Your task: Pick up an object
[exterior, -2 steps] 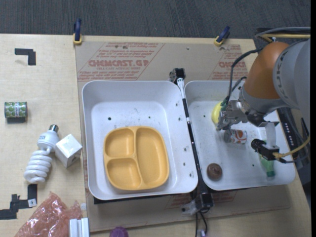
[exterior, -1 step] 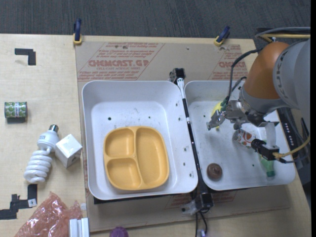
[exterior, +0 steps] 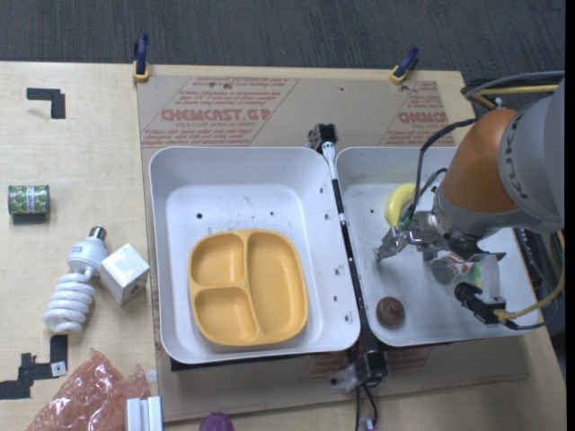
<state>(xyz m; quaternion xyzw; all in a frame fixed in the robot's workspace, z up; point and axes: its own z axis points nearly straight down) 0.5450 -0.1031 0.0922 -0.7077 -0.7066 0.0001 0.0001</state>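
In the right bin (exterior: 503, 326) lie a yellow rounded object (exterior: 399, 203) near the back and a small brown round object (exterior: 390, 310) near the front edge. My gripper (exterior: 393, 243) hangs low over the bin floor between the two, just in front of the yellow object and well behind the brown one. Nothing shows in its grasp. The grey arm with its orange band (exterior: 481, 164) reaches in from the right and hides the right part of this bin. A yellow divided plate (exterior: 249, 287) lies in the left bin (exterior: 180, 196).
The two bins share a black-edged divider (exterior: 341, 232). On the bench to the left of the bins lie a spiral light bulb (exterior: 74, 281), a white cube (exterior: 124, 273), a green can (exterior: 28, 200) and a red mesh bag (exterior: 85, 393). Cables (exterior: 490, 308) trail at the right bin's front right.
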